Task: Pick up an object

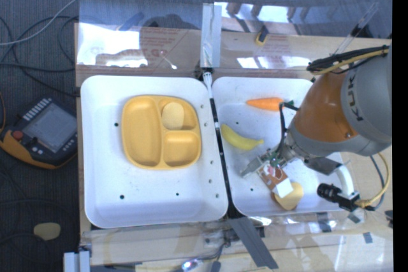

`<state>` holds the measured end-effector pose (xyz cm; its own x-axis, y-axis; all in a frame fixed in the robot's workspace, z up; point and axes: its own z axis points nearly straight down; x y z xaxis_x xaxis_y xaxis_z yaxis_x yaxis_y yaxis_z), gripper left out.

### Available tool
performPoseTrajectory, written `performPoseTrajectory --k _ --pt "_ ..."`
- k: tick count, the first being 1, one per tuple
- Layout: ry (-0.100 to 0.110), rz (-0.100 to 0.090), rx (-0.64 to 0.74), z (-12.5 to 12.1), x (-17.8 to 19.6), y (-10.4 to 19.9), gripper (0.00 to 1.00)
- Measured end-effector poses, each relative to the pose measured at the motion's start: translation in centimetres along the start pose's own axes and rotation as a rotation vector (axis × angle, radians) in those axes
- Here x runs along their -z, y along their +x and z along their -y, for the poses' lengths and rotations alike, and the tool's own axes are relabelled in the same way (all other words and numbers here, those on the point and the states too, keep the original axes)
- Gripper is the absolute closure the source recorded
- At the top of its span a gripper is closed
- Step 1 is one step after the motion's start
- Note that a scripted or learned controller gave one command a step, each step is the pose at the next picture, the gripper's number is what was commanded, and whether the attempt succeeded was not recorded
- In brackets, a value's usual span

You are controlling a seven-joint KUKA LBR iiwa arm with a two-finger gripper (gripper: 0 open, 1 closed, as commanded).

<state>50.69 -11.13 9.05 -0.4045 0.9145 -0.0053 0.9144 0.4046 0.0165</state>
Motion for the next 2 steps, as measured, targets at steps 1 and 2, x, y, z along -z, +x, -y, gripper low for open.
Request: performPoseTrajectory --k 1,2 --pt "-0.001 0.0 -0.001 0.0 0.9 0.0 1.0" --pt "0.021 -0.001 -0.25 -1.8 13.8 5.1 1.0"
